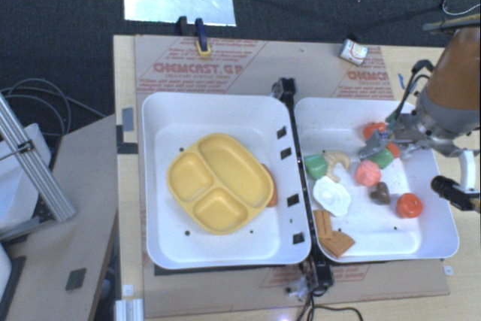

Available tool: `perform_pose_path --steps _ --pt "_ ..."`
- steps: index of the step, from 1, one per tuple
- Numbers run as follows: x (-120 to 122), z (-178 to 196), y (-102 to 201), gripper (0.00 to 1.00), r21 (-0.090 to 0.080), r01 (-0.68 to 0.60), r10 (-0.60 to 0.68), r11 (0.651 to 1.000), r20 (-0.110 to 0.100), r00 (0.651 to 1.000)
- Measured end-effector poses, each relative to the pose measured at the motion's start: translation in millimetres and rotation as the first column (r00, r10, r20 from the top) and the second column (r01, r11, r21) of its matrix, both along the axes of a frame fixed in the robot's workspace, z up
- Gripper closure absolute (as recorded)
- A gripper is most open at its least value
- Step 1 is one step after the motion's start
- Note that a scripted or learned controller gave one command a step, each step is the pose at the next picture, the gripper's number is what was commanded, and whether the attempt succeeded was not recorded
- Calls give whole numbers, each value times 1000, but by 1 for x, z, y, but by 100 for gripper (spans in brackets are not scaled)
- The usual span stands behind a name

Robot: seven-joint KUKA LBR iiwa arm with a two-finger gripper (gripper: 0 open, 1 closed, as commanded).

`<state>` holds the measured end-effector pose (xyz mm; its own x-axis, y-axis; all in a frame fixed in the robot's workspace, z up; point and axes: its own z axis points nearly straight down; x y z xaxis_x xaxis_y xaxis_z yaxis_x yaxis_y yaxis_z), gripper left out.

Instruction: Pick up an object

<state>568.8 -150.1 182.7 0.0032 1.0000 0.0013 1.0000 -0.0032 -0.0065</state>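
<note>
In the right bin (428, 237) lie the small things to be picked. A pink lump (367, 174) sits near the bin's middle, with a green block (382, 158) touching it at 1 o'clock and an orange-red piece (373, 131) further off at 12 o'clock. A dark brown piece (380, 193) lies just beside the pink lump at 5 o'clock, and a red round piece (409, 204) rests near that at 4 o'clock. At 9 o'clock from the pink lump are a second green block (316, 165) and a pale curved piece (337, 158); a white crumpled piece (331, 195) lies at 8 o'clock, and tan wafers (332, 234) lean on the bin's near-left corner.

The tool (376, 148) hangs over the green block and the orange-red piece at the end of the grey arm (451, 98); whether it is open or closed cannot be told.

The left bin (161, 184) holds a yellow divided plate (219, 182), tilted, with an orange scrap (271, 192) just beside it at 3 o'clock. Both bins rest on the brown worktop (248, 64).
</note>
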Motion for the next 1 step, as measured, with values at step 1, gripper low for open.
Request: perform_pose_path --steps 1 --pt "-22 -103 4 0 0 -3 3 1000 4 1000"
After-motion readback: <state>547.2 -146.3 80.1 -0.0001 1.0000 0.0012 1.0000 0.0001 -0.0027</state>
